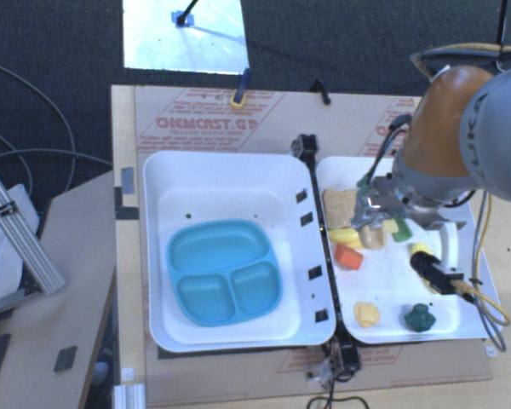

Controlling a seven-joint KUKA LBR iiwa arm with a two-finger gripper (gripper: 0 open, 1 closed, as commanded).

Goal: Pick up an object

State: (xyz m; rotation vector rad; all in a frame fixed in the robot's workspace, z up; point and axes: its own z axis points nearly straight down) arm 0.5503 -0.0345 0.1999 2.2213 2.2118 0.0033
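Over the right bin (460,326), the grey arm (485,135) with its orange band is reaching in from the right and hanging its pincer (370,228) low among a cluster of toy foods near the bin's left wall. The angle is hiding its tips, so I cannot tell whether the pincer is released or clenched, and nothing is showing clearly as grasped. It is sitting just beside a tan slab (339,203) and right over a yellow piece (344,237), possibly touching it, though the view is too crowded to be sure. An orange-red piece (349,258) is lying just below the yellow one, and a small green piece (400,229) is resting on the pincer's right side. Nearer the front of that bin, well apart from the pincer, a pale yellow lump (366,314) and a dark green lump (419,318) are lying near each other. The left bin (166,186) is holding a blue divided tray (226,271) lying flat. Both bins are sitting side by side on a cardboard sheet (204,122) with red print, which is covering the table (77,254). Dark carpet (51,24) is surrounding the table, with a shiny square sheet (183,24) lying on it beyond the far edge and thin cables (34,156) trailing on the left.
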